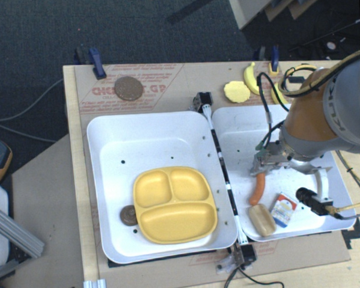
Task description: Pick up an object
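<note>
- Orange in colour, a carrot-like object (257,189) is seen lying in the right bin (239,128), close to the divider between the 2 bins.
- Just above its upper end the hand (271,162) is poised; whether it is open or closed cannot be told.
- Nothing is seen to be gripped, so the approach step is judged to be in hand.
- Nearby, a tan bun-shaped item (261,219) and a small packet (283,211) are seen.
- A yellow divided plate (174,204) is held in the left bin (108,144).
- Next, a short descent and a closing on the orange object would be called for.
</note>
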`<state>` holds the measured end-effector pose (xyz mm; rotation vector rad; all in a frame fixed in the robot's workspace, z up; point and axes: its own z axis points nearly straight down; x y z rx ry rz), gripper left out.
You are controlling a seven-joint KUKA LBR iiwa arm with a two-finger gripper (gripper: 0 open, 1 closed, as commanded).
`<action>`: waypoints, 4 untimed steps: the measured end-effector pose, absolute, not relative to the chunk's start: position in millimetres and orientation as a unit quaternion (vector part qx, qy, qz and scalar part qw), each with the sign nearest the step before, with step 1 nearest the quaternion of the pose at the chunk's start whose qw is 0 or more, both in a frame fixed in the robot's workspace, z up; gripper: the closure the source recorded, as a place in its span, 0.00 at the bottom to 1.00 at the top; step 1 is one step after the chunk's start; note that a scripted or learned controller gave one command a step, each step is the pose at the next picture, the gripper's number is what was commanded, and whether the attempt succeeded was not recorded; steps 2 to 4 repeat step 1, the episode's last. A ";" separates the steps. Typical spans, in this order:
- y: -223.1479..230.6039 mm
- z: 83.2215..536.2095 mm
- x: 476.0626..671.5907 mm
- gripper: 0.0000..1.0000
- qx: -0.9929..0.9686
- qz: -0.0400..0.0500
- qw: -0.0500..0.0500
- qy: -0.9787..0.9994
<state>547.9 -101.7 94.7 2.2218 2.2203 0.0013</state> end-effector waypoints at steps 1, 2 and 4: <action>-5.3 211.9 533.3 1.00 0.703 0.006 0.003 0.711; -5.3 211.9 533.3 1.00 0.703 0.006 0.003 0.711; -5.3 211.9 533.3 1.00 0.703 0.006 0.003 0.711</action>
